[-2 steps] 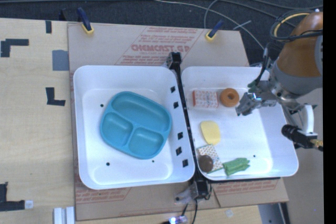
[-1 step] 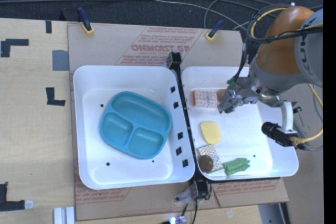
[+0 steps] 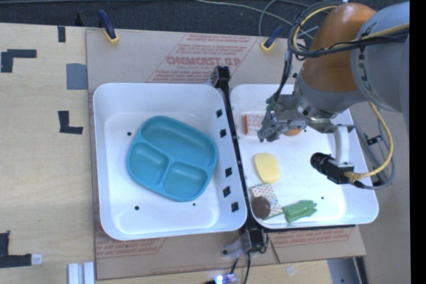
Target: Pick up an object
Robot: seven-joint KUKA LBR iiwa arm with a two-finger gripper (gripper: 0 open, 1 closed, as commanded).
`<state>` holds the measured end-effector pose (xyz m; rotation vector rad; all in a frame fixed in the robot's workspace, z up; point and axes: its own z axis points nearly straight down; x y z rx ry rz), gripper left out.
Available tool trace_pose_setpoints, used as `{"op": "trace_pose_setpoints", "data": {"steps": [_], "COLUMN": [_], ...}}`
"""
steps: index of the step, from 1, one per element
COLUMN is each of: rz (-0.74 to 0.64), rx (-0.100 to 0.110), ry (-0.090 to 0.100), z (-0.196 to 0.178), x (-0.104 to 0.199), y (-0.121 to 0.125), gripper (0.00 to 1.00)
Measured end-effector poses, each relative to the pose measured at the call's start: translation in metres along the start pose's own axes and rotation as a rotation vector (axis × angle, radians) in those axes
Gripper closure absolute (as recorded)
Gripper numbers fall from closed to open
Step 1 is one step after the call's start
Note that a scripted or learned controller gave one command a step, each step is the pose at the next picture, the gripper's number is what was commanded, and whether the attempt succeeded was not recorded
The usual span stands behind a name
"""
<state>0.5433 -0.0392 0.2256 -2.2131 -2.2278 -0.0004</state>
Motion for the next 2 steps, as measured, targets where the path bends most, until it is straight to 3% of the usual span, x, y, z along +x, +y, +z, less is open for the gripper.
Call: {"op": "trace_pose_setpoints", "data": {"steps": [1,2], "rz": [-0.001,0.001], "rx": [0.000,0.003], "ry": [0.001,-0.001], "z": [-0.009,0.007], "x": [0.055,0.104], "y": [0.001,0.000], "gripper": [1.00,1.00]}}
